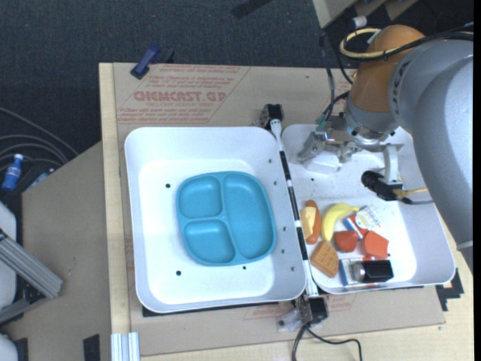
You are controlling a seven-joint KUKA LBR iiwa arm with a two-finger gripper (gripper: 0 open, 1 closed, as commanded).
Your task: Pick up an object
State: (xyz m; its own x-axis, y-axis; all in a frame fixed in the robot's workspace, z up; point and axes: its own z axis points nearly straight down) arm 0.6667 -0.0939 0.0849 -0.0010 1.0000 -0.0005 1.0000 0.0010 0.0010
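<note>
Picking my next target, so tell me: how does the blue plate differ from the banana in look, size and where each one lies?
The blue plate is far larger than the banana. The plate is a flat, rounded tray split into three sections; the banana is a short, curved, yellow piece. The plate lies alone in the left bin, while the banana sits in the right bin, crowded among other small items. Both rest on a bin floor, away from the end effector.

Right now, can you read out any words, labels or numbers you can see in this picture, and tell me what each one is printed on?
"CHEMCAST GP", in red, repeated on the brown protective sheet covering the board under the bins; the last letters are faint.
Smaller red lines around it: too blurred to read.
Small white packet with print, in the right bin: too small to read.
</note>
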